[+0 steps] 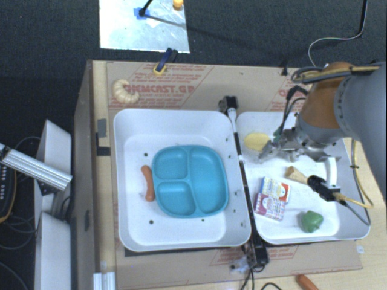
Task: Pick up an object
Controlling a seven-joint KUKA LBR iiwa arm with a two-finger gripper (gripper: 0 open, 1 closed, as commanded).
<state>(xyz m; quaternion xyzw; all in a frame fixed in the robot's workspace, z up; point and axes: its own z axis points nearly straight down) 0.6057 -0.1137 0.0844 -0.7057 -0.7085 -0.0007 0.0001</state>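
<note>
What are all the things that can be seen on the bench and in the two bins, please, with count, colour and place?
Bins: two, white, side by side on the bench.
Divided plate: one, blue, middle of the left bin.
Sausage: one, orange-brown, left bin, just left of the plate.
Yellow item: one, yellow, top left of the right bin.
Packet: one, red and white, middle of the right bin.
Green item: one, green, lower right of the right bin.
Wedge: one, tan, right bin, right of the packet.
Curled item: one, cream, on the cardboard above the left bin.
Arm: one, grey with orange band, over the right bin.
Gripper: one, dark, beside the yellow item.
</note>
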